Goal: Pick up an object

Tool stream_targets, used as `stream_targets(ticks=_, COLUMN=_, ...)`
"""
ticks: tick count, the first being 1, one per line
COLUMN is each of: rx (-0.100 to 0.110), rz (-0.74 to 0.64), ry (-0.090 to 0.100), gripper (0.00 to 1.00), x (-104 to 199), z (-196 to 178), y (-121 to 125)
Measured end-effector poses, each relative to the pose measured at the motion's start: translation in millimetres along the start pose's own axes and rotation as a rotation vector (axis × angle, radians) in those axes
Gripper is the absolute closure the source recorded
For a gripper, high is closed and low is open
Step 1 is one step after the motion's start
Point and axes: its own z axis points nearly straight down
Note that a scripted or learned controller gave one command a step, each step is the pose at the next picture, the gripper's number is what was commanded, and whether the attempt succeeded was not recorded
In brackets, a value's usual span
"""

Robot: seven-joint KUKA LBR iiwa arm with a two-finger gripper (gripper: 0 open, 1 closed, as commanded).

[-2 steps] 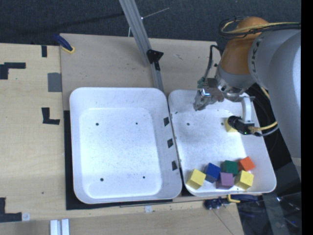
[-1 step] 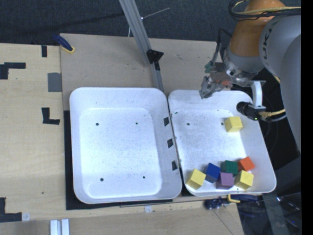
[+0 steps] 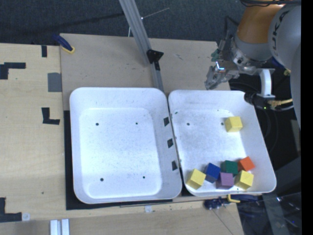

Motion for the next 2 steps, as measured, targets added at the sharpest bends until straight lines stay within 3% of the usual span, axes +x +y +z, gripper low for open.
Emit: stream_targets(ticks=2, rx=0.008, rz=-0.004, ry=0.002, gripper=1.00, x=98.0, z=26.1, y=-57.4)
